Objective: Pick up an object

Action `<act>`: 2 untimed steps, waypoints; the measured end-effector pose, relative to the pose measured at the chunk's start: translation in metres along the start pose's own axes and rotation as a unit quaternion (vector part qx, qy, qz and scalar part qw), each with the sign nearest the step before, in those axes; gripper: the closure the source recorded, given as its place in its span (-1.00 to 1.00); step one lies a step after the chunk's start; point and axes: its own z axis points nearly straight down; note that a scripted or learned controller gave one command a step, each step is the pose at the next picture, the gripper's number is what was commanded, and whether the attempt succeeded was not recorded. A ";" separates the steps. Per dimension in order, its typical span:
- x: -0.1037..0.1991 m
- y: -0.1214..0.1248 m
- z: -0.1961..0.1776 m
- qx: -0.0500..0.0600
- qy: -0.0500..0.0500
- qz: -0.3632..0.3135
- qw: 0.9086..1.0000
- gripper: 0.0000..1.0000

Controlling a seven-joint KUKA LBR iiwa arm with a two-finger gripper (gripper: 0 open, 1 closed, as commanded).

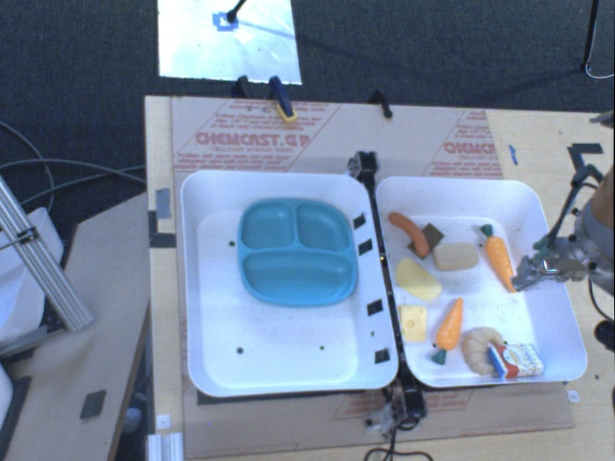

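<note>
A robotics lab: a plywood bench [317, 133] on dark carpet [432, 36] carries two white bins [288, 377], clamps [282, 99] at twelve o'clock, aluminium framing [38, 267] at nine o'clock, loose cables [58, 171], and toy food [452, 257] at three o'clock.

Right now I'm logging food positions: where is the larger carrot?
In the right bin, near its far right side, the larger carrot lies between the beige block and the hand.

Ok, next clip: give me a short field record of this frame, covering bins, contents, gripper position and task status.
left bin: holds a blue divided plate
right bin: toy food, including two carrots, a sausage, a cheese wedge, a croissant and a small carton
gripper: at the right bin's right side, beside the upper carrot
held object: none visible
task status: pick not yet done
</note>
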 end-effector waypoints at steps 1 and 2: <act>0.000 0.002 -0.029 0.001 0.001 0.000 1.000 1.00; 0.045 0.031 -0.019 0.002 0.001 -0.003 1.000 1.00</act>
